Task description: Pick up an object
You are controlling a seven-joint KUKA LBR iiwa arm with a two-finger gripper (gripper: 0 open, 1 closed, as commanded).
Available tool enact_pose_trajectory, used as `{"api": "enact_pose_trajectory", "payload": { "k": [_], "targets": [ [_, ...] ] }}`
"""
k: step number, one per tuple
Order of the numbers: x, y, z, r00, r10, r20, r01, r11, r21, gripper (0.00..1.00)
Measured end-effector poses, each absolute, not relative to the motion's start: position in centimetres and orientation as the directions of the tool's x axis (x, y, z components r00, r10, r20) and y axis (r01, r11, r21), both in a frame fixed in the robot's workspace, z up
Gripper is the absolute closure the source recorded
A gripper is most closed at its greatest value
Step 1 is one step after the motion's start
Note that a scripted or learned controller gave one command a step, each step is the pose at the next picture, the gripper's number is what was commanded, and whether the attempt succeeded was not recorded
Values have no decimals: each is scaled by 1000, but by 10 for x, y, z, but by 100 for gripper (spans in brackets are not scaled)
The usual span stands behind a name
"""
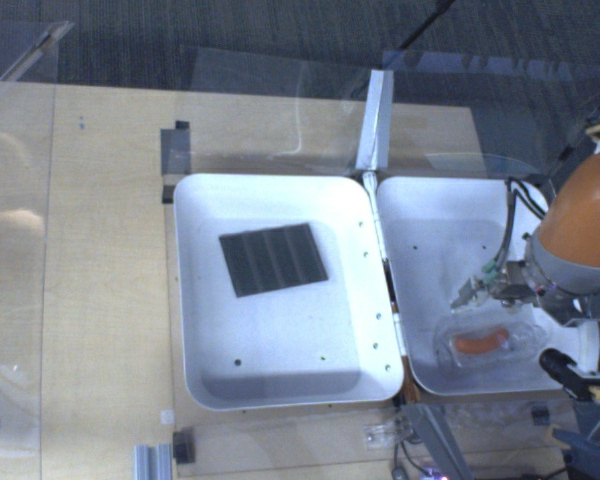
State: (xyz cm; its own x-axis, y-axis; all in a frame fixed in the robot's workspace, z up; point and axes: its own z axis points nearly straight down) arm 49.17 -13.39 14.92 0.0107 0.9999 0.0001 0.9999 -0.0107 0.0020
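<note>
A dark grey ridged rectangular pad [273,258] lies flat in the left bin [280,386], toward its back. In the right bin [420,208], near the front, sits a clear plastic piece with an orange-red item [483,344] inside it. My gripper [488,290] hangs low over the right bin, just behind and above that clear piece. It is small and partly lost against the white floor. The grey wrist and its orange band [580,218] come in from the right.
An upright metal strip [373,128] stands at the back, where the two bins meet. Black brackets [176,153] sit by the left bin's back-left corner. Cables and hardware [570,368] crowd the right bin's front-right corner. Wooden bench surface [80,268] lies to the left.
</note>
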Motion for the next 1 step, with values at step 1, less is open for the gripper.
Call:
{"api": "enact_pose_trajectory", "payload": {
  "k": [1],
  "targets": [
    [491, -167, 90, -117, 993, -2, 993, 117, 12, 0]
  ]
}}
